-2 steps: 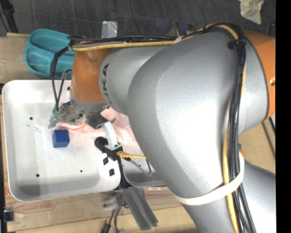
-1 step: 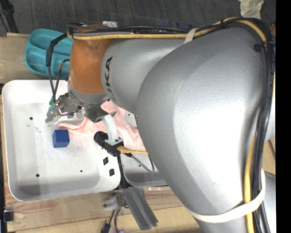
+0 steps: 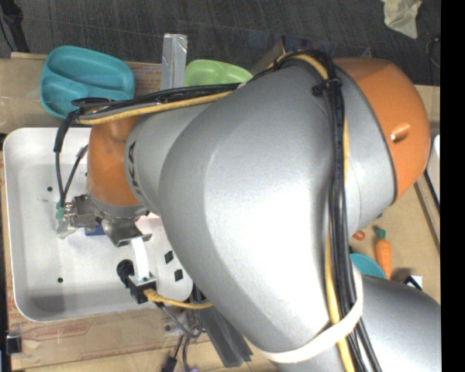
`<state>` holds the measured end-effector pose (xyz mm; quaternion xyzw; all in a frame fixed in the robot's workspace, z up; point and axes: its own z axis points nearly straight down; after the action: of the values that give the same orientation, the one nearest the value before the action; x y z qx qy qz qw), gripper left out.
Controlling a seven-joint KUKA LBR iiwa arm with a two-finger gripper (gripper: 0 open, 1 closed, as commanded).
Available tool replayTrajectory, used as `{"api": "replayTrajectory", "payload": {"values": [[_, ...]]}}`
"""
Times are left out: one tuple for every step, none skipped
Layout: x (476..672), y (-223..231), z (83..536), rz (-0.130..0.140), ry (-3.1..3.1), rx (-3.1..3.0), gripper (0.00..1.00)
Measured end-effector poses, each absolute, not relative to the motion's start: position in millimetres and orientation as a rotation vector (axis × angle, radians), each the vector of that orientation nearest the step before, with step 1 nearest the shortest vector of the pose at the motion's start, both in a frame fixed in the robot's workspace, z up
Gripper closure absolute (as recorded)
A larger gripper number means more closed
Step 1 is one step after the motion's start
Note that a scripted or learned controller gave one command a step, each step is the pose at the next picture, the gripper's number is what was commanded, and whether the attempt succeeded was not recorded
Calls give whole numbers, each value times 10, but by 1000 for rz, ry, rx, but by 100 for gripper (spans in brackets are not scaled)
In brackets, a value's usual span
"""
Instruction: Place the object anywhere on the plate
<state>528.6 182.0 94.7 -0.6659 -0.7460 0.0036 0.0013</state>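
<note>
Nearest my camera is the one arm [image 3: 279,208], a grey bulk so close that it covers most of the bench. I count two orange sections on it: a large one at upper right and a smaller one just above the wrist. A bundle of black and yellow cables [image 3: 139,103] runs along it.

Next in size is the white bin [image 3: 31,231] on the left, the one bin I can see properly. Its left wall and part of its floor are bare, and the arm hides its right side.

Behind that bin sits one teal moulded piece [image 3: 85,76]. Further right is one pale green piece [image 3: 217,72], partly cut off by the arm. One crumpled pale scrap [image 3: 399,10] lies on the dark floor at top right.

The gripper [image 3: 68,214] hangs over the bin's left half, a small cluster of metal and wiring below the wrist. It is too cluttered for me to tell whether it is parted, closed or clamped on anything.

Low on the right lies one small carrot [image 3: 384,256], beside a teal sliver [image 3: 366,266] mostly under the arm.

With so much of the bench covered, I cannot tell where the object to be placed lies.
</note>
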Motion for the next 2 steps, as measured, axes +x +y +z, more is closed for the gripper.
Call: {"api": "replayTrajectory", "payload": {"values": [[4754, 2015, 1383, 14, -2165, -2270, 0], [4764, 2013, 1452, 21, -2165, -2267, 100]]}}
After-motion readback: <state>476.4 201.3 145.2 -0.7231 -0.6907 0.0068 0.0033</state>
